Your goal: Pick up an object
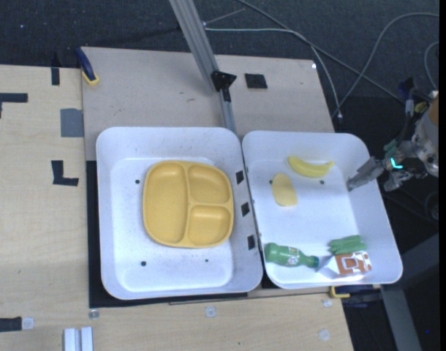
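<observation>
I am seeing nothing picked yet; the whole grasp is left. Working from the near edge of the right white bin: the green plastic bottle is lying along that edge, cap pointing to the near right corner. The curved yellow banana is lying crosswise toward the far edge. My tool is hovering at the right rim; I cannot tell its opening.

Gripper at right edge of view, low and angled leftward, one grey finger visible. Wrist partly cut off by frame edge. Finger spacing not discernible.
</observation>
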You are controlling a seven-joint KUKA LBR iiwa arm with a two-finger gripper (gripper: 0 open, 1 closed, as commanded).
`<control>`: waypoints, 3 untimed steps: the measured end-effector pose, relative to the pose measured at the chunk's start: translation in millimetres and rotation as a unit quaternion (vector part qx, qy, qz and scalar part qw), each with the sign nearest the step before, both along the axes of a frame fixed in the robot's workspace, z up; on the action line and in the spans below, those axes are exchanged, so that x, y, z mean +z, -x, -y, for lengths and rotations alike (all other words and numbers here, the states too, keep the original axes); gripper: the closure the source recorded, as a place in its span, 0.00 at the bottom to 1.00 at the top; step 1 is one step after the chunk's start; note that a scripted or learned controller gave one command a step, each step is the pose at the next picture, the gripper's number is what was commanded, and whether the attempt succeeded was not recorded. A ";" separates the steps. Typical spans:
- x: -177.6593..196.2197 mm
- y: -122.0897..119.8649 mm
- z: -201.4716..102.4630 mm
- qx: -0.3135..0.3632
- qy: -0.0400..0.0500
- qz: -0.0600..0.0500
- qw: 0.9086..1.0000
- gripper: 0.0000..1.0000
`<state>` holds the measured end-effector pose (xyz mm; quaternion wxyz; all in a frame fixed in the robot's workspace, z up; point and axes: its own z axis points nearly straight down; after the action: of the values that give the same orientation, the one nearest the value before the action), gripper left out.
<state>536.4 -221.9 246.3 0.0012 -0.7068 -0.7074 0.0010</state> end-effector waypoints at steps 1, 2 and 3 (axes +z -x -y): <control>0.6 -0.4 0.0 0.000 0.000 0.001 1.000 0.00; -54.7 -5.1 -9.4 0.001 0.000 -0.001 1.000 0.00; -118.3 -5.6 -15.8 0.000 -0.001 -0.002 1.000 0.00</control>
<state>542.0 -206.1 128.0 0.0032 -0.7066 -0.7076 0.0020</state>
